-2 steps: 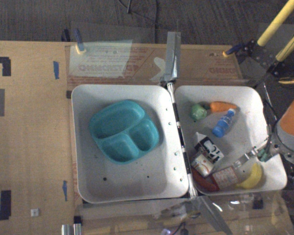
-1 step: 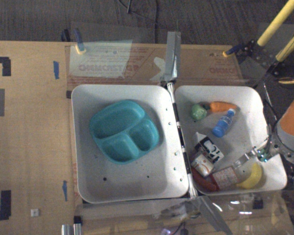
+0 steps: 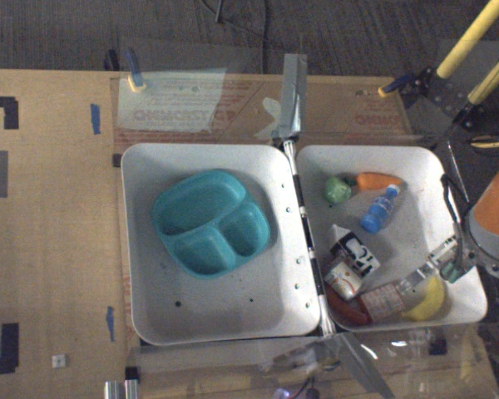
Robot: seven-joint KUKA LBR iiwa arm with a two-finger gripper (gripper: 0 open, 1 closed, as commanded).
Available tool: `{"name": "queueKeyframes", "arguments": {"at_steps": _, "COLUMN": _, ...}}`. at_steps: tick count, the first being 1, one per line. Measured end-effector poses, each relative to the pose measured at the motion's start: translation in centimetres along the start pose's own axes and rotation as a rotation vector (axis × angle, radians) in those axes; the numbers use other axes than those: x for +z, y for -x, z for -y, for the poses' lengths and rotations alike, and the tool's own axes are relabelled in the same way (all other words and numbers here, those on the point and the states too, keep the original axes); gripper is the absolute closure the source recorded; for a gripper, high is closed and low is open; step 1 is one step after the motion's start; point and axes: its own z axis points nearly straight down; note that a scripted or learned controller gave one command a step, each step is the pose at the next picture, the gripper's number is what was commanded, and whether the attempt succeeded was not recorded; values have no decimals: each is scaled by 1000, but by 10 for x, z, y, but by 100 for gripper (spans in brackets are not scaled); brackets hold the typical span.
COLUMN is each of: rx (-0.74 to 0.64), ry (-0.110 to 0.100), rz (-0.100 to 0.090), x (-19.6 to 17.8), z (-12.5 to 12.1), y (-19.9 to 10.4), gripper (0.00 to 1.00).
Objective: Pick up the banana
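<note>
Gripper (image 3: 456, 266) closure cannot be told; it is being held just above the banana (image 3: 428, 299), which is best straddled squarely across its width.

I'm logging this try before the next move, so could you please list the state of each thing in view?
banana: lying in the right bin's near right corner, the gripper just above it
blue bottle: lying on its side
carrot: lying flat by the far wall
green fruit: resting beside the carrot
teal divided plate: right way up in the left bin
</note>
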Motion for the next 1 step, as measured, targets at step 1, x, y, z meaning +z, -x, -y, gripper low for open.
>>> {"name": "queueKeyframes", "arguments": {"at_steps": 1, "rx": 270, "ry": -3, "rz": -5, "x": -7, "z": -41, "y": -35, "gripper": 0}}
